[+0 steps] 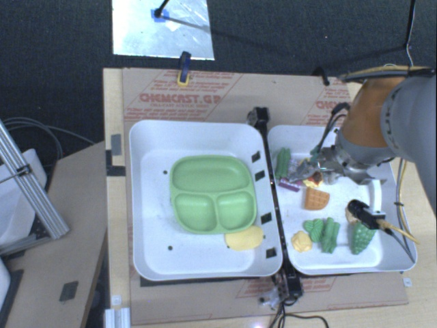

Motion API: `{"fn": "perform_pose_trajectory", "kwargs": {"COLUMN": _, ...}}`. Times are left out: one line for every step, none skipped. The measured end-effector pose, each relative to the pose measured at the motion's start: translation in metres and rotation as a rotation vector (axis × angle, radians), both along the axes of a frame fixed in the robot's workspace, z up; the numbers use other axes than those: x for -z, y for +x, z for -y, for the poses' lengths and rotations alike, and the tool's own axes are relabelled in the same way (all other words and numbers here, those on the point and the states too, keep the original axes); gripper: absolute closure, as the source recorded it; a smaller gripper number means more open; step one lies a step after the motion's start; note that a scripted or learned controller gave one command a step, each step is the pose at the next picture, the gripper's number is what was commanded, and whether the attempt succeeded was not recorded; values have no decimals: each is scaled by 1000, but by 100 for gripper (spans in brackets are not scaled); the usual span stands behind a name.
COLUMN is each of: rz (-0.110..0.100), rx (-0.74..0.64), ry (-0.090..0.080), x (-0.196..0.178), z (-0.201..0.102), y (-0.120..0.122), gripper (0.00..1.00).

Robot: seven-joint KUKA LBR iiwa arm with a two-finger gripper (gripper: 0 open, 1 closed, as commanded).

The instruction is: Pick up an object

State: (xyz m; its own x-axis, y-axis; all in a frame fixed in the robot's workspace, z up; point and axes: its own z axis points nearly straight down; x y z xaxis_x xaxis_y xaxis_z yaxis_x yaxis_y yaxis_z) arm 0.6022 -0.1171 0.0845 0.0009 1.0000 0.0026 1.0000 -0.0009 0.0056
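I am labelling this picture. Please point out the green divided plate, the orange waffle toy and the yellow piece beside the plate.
green divided plate point(212, 176): camera view, large top compartment.
orange waffle toy point(316, 199): camera view, its middle.
yellow piece point(244, 238): camera view, its middle.

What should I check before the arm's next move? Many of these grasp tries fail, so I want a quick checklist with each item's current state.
1. Gripper is over the right bin: ok.
2. An object sits close under it, the orange waffle-like piece: ok.
3. Something is held between its fingers: cannot tell.
4. Target stands apart from its neighbours: not ok, a purple piece and green pod crowd that spot.
5. Green divided plate in the left bin lies away from the arm: ok.
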Motion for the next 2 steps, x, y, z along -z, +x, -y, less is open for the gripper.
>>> {"fn": "perform_pose_trajectory", "kwargs": {"rz": 7, "rx": -3, "ry": -2, "x": -17, "z": 0, "y": 3, "gripper": 100}}
{"fn": "perform_pose_trajectory", "kwargs": {"rz": 1, "rx": -12, "ry": 0, "x": -105, "z": -80, "y": -11, "gripper": 100}}
